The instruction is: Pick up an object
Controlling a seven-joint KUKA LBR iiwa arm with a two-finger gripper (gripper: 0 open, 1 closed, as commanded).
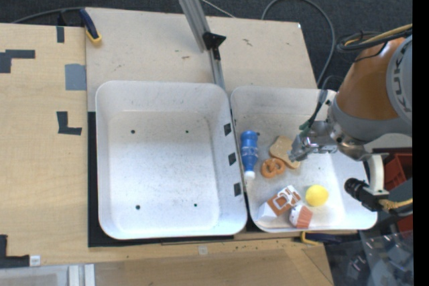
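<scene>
1. Camera view: gripper (297, 152) low in right bin (268, 100), near mid, fingertips at the toast (281, 147); open or shut – can't tell.
2. Pretzel (271, 168) touching toast's lower-left edge.
3. Blue bottle (249, 151) along bin's left wall, cap toward front.
4. Front edge: carton (284, 200), small cup (299, 216), yellow ball (316, 195) just right.
5. Left bin (107, 144) alongside.
</scene>
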